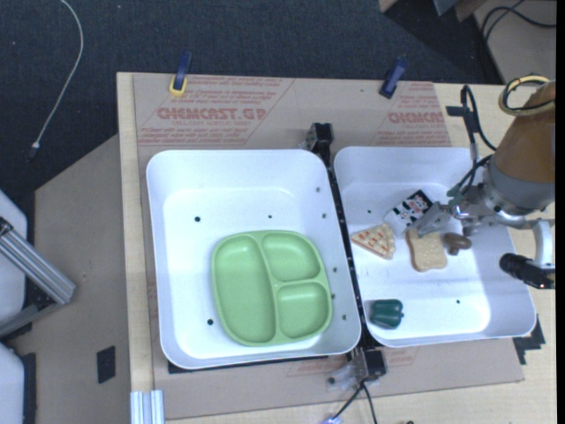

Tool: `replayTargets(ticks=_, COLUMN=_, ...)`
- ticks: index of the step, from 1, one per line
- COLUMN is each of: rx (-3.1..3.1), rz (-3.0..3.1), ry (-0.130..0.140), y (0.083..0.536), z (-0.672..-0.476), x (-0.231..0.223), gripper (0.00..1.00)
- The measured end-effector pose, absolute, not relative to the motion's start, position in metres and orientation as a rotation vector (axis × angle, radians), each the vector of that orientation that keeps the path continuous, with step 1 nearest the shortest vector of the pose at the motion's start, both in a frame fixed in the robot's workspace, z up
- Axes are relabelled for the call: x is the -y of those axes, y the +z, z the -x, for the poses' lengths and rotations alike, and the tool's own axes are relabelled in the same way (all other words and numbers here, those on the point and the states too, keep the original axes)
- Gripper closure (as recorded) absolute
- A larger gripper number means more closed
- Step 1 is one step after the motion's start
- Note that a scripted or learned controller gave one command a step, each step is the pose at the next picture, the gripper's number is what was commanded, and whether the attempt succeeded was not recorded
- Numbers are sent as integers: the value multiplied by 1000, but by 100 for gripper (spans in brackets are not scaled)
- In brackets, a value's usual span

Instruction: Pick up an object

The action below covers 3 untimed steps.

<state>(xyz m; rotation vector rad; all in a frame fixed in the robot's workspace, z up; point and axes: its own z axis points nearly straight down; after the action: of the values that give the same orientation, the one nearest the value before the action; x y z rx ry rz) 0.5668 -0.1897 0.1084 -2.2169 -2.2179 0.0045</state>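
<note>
- The gripper [439, 222] was seen at the right of the frame, lowered into the right bin [468, 312]; whether its fingers were apart or together could not be told.
- A toast slice [428, 253] was found just below the gripper tip, beside a waffle-patterned wedge [375, 241]; a black-and-white packet [411, 207] lay just above.
- A dark green pepper [386, 312] was placed near the bin's lower left corner.
- A green divided plate [269, 286] was held in the left bin [177, 237].
</note>
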Motion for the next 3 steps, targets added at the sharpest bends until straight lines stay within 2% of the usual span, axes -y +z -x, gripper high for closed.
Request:
replayTargets(ticks=1, rx=2222, rz=2221, ry=-2, y=87, z=-568, x=190, gripper=0)
replayTargets(ticks=2, rx=2228, rz=2225, ry=-10, y=100, z=-571, x=189, gripper=100)
replayTargets(ticks=3, rx=2226, rz=2225, ry=-3, y=143, z=-569, x=189, gripper=100)
